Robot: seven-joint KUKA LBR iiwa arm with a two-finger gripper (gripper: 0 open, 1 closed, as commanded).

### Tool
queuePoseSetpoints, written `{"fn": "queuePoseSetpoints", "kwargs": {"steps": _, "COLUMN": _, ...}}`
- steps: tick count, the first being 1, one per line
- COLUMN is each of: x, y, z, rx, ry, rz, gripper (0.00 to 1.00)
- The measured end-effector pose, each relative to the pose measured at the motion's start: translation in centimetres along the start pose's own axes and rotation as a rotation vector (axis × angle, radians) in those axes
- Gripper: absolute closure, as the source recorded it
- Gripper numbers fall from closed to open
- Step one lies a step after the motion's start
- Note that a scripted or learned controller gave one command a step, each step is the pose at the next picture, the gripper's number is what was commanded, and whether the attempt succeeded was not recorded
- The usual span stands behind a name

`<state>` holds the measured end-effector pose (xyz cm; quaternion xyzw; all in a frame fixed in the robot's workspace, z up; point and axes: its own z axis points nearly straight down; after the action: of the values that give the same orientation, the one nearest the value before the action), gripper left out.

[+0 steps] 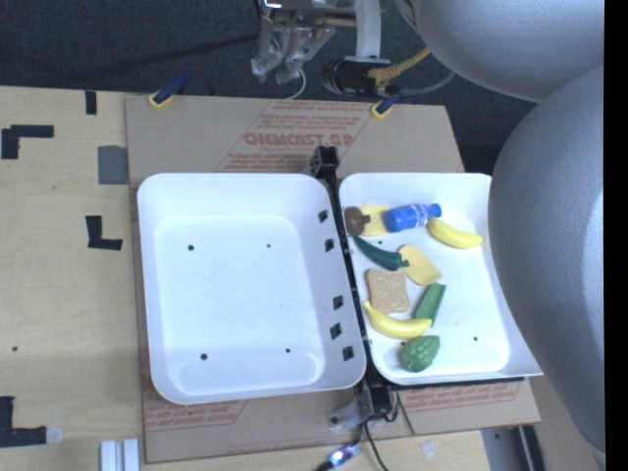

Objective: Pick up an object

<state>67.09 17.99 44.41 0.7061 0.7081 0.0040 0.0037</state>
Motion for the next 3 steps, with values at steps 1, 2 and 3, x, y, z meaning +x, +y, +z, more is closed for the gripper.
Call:
{"fn": "queuePoseSetpoints", "kwargs": {"steps": 1, "x": 1.5, "y": -1.9, "z": -9.8, "rx": 0.001, "ry": 0.003, "rz": -0.002, "gripper": 1.0}}
{"fn": "queuePoseSetpoints", "kwargs": {"steps": 2, "x": 5.4, "y": -0.8, "z": 16.4, "rx": 0.029, "ry": -0.006, "rz": 0.0, "gripper": 1.0}}
{"fn": "queuePoseSetpoints", "kwargs": {"steps": 3, "x": 5.4, "y": -1.4, "z": 3.6, "rx": 0.0, "ry": 0.004, "rz": 0.0, "gripper": 1.0}}
